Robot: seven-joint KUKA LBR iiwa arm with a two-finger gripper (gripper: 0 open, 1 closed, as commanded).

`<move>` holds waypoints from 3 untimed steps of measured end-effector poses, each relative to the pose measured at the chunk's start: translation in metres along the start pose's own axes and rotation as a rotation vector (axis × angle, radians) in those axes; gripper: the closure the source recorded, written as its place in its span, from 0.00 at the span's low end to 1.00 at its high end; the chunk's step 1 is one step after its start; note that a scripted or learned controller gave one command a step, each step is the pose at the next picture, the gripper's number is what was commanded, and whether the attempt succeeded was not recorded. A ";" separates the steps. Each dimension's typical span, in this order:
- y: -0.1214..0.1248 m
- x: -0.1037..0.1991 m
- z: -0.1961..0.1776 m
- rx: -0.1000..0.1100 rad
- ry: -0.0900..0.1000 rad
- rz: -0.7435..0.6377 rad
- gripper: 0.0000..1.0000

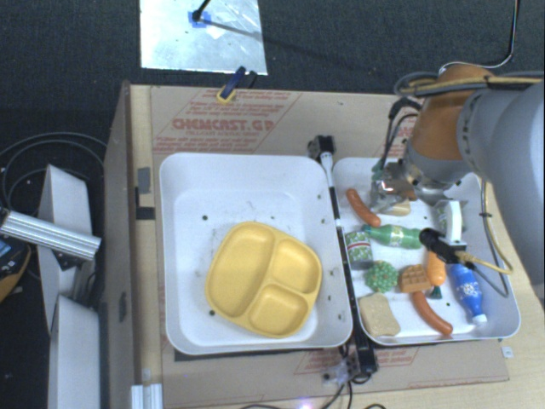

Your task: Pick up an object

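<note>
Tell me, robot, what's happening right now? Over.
Pincer low in right bin, fingers unclear. Nothing seen held. Hot dog and green bottle close by.

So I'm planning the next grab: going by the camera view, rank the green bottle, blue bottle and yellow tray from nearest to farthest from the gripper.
1. Green bottle, just below the gripper, right bin.
2. Blue bottle, lower right corner.
3. Yellow tray, left bin.

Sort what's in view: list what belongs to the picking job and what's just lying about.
For the job: gripper, right bin, orange sausage, green bottle, blue bottle, bread slice.

Lying about: yellow tray, left bin, foil sheet.
</note>
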State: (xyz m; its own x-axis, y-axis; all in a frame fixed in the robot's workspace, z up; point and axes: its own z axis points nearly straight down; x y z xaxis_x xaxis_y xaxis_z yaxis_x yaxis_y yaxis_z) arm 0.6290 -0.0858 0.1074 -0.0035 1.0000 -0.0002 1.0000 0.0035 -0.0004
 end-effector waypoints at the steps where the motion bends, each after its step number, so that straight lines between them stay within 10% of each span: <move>1: 0.034 -0.027 -0.073 -0.005 -0.001 -0.001 0.00; 2: -0.014 -0.063 0.014 0.002 0.000 0.003 0.00; 3: -0.046 -0.109 -0.033 -0.003 -0.003 0.003 0.00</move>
State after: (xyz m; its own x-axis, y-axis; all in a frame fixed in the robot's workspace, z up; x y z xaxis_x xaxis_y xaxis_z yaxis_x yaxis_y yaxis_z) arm 0.5832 -0.1954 0.1400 -0.0001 1.0000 -0.0027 1.0000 0.0002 0.0030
